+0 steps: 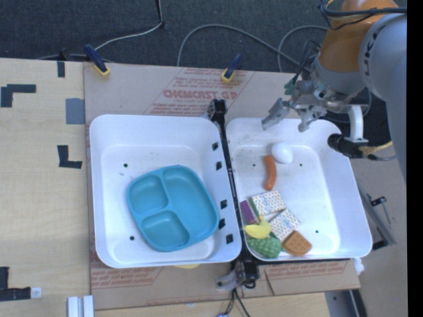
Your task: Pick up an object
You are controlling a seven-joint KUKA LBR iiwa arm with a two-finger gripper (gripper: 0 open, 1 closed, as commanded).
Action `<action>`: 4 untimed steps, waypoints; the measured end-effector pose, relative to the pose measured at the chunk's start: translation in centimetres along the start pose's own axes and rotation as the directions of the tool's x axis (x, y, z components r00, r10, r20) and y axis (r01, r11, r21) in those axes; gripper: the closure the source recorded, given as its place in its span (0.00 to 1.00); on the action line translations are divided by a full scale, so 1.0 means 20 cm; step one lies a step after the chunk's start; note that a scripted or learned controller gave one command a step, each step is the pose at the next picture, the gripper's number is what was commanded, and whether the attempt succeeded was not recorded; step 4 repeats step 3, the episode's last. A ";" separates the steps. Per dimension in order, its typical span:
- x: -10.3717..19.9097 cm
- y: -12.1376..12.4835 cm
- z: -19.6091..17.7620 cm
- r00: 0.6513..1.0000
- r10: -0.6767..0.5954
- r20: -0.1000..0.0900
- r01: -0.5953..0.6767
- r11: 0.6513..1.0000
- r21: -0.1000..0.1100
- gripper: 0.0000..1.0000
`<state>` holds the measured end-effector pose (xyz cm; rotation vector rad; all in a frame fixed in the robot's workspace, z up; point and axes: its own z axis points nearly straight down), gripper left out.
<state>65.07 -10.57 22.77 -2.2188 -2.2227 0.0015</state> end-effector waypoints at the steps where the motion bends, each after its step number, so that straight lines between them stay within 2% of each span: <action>1: 0.03 -0.12 0.71 1.000 0.000 0.000 0.000 1.000 -0.002 0.00; 2: 0.02 -0.12 0.66 1.000 0.000 0.002 0.000 1.000 -0.005 1.00; 3: 0.32 -0.34 0.22 1.000 -0.001 0.000 0.001 1.000 -0.001 1.00; 4: 0.32 -0.34 0.22 1.000 -0.001 0.000 0.001 1.000 -0.001 1.00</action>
